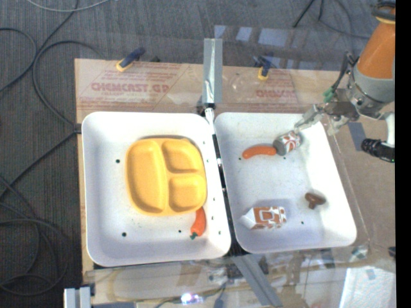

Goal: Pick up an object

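Orange and long, a sausage-shaped toy lies in the right white plastic bin, near its back wall. Its long side runs left to right, and its right end touches a small grey and red can. The can lies tilted on its side just beside it. The grey metal gripper hangs over the back right corner of that bin, close to the can, and I cannot tell if it is pinching or let go. One white and orange carton and one small brown lump lie nearer the front. The left white bin has one yellow tray with three parts and one orange carrot toy
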You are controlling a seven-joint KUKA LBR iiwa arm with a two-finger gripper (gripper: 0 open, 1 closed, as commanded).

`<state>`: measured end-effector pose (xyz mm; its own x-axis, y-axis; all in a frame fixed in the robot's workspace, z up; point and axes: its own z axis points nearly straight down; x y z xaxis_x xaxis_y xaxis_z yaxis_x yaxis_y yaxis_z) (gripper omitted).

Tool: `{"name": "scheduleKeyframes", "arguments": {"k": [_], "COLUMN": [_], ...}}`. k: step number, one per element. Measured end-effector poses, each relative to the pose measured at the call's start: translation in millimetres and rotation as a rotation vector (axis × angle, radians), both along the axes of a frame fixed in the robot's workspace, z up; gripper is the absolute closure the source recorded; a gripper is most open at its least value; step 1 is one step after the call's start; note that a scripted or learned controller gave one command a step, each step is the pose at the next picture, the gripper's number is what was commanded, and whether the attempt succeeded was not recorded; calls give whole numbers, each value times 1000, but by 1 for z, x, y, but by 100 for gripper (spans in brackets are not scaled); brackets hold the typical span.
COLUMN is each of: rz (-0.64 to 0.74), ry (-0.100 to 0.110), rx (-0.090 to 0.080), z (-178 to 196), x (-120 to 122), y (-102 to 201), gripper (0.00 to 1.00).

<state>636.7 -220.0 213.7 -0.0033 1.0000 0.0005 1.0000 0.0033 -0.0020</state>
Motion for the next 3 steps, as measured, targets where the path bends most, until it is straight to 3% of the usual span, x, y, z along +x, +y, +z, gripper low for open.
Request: {"name": "scheduleKeyframes", "arguments": {"k": [1, 2, 3], "rz": [-64, -60, -59], "ry": [-3, -1, 0], "rx": [-7, -10, -2], "z": [-118, -109, -9], "x": [30, 30, 32], "y": [53, 55, 146], "gripper": [0, 100, 100]}}
